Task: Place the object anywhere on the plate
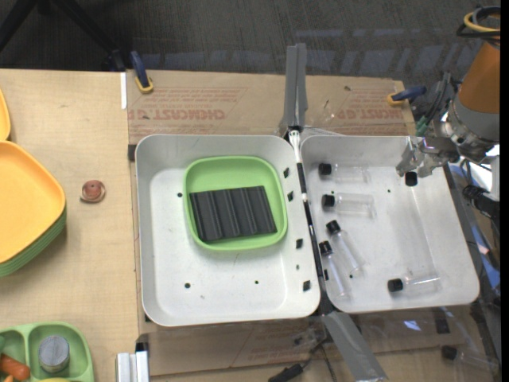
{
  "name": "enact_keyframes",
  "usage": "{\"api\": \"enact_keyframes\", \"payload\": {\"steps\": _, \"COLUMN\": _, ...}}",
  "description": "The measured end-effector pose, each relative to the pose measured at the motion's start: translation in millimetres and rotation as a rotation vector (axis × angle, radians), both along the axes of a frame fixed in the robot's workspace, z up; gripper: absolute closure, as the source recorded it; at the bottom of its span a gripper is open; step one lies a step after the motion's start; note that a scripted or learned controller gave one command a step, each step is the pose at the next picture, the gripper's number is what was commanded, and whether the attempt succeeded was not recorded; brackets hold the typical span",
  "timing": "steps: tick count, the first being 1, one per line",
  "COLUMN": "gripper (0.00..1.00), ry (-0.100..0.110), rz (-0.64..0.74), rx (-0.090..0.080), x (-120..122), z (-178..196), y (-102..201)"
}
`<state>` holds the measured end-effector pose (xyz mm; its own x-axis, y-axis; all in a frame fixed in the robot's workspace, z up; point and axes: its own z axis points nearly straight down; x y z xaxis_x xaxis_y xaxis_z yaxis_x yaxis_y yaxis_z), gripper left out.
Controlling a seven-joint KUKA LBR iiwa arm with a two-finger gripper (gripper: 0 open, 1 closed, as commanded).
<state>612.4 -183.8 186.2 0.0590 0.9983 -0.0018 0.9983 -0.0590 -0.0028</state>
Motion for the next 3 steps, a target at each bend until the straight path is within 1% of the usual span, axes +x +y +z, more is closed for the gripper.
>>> {"api": "enact_keyframes", "payload": {"steps": 1, "gripper": 0.00, "ry": -0.001, "rz": 0.000, "rx": 0.000, "x": 0, "z": 0, "y": 0}}
{"api": "enact_keyframes", "payload": {"steps": 2, "gripper": 0.00, "ry": -0.001, "rz": -0.078, "rx": 0.001, "x": -9, "z": 18, "y": 70}}
{"api": "enact_keyframes", "payload": {"steps": 3, "gripper": 0.00, "ry": 0.001, "rz": -0.174, "rx": 0.001, "x": -15, "z": 21, "y": 122}}
